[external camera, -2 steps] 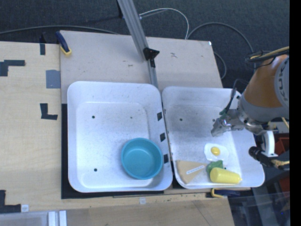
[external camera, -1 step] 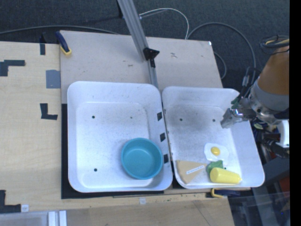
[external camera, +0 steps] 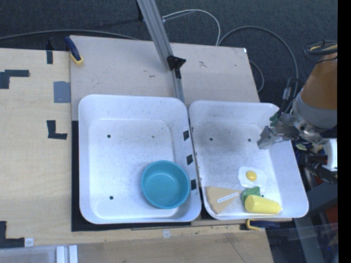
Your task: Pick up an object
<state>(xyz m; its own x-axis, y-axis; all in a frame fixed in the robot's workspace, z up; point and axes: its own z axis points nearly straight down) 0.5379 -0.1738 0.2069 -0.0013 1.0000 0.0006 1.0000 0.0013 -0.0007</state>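
One fixed camera looks down at a slant from above the bench (external camera: 33, 147), wide enough to hold both white bins (external camera: 88, 119); the arm (external camera: 321, 95) enters at three o'clock.

A robotics lab: a plywood bench (external camera: 33, 147) marked with tape strips stands on dark carpet (external camera: 66, 10), loose cables (external camera: 241, 34) trail behind it, and a metal pole (external camera: 156, 26) is clamped to its board. Two white bins (external camera: 88, 147) hold toy food (external camera: 262, 204) beside an industrial arm (external camera: 321, 92).
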